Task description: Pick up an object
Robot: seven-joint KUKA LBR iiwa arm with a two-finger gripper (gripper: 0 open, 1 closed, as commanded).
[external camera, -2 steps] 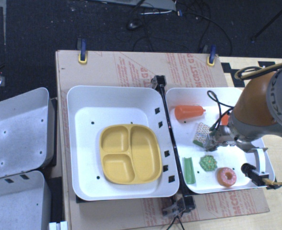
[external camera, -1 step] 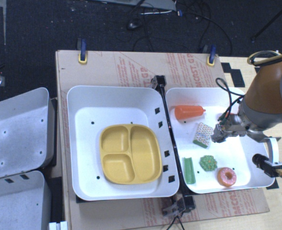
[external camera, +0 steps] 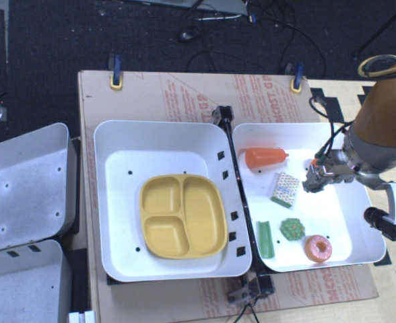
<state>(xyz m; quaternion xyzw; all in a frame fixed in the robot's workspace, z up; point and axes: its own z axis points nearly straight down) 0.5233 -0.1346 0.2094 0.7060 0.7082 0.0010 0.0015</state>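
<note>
Nearest the camera within the right bin (external camera: 363, 254) lies a pink-frosted doughnut (external camera: 318, 248), with a green broccoli floret (external camera: 292, 229) just beside it and a green stick (external camera: 265, 239) along the bin's left wall. Farther back sit a patterned packet (external camera: 285, 189) and an orange carrot (external camera: 265, 157). Over the bin's right side hovers the gripper (external camera: 314, 179), its grip state unclear. Left of this bin, a yellow divided plate (external camera: 183, 215) rests in the left bin (external camera: 117, 180).

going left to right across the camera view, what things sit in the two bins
yellow divided plate → green stick → checkered block → pink donut. The orange carrot toy and green broccoli piece overlap their neighbours in the order, so I leave them out.
</note>
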